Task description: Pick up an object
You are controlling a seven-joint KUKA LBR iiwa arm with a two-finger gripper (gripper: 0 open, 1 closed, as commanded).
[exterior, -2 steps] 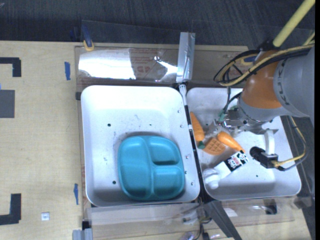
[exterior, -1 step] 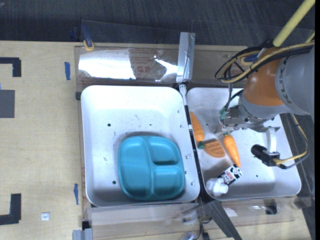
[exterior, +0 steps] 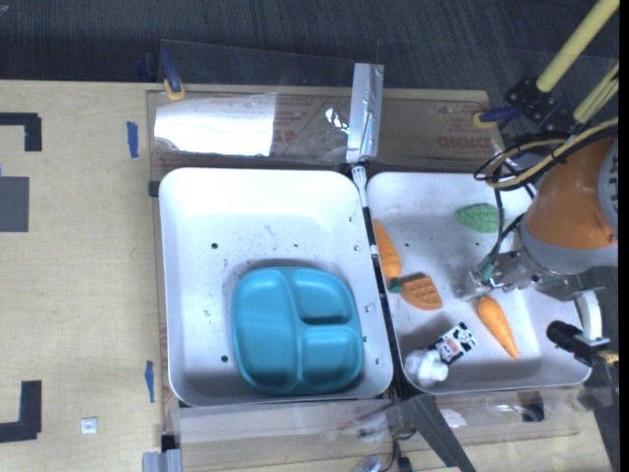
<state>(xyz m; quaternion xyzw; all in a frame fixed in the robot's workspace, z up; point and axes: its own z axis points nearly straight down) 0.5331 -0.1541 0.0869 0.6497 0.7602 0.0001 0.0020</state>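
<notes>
tool (exterior: 488, 275) low in right bin (exterior: 432, 197) – grip state cannot be told | carrot (exterior: 497, 324) just beside it | blue divided plate (exterior: 297, 329) in left bin (exterior: 197, 214)

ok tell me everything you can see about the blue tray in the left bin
The blue divided plate looks like smooth, matte turquoise plastic with rounded corners. Raised ridges split it into three compartments: a long one on its left and two smaller ones on its right. It lies flat, right side up, slightly rotated, on the floor of the left bin, toward the near wall. It carries nothing, and only the bin touches it.
</notes>
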